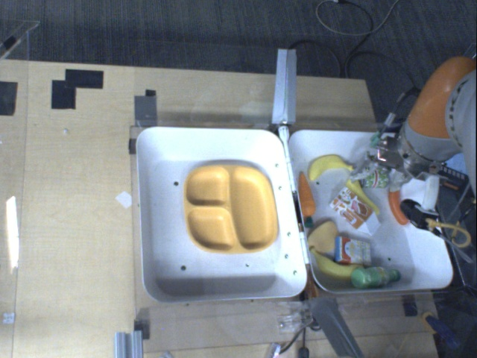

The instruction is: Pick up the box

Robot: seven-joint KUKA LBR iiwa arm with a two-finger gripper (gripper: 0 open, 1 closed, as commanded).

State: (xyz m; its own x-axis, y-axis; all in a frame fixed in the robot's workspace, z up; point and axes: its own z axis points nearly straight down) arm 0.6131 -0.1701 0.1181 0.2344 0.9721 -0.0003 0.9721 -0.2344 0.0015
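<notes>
Arm [447, 103] reached in over the right bin [440, 267], gripper [384, 162] low near that bin's far edge, above clutter there. Gripper state: cannot tell, tip was too small and blurred.

Box [352, 250] lay near the right bin's near edge, small, with a red and blue face, touching the banana [332, 263] and just beside the green bottle [375, 277]. A printed packet [352, 207] sat between gripper and box. Carrot [306, 192] lay along the bin's left wall. Left bin [160, 200] held a yellow divided tray [229, 205].

Risks, as a judgement: gripper sat well apart from the box, so a descent here would likely grab the packet or another banana [328, 166]. Tight neighbours could block a clean grasp or get dragged up with it.
</notes>
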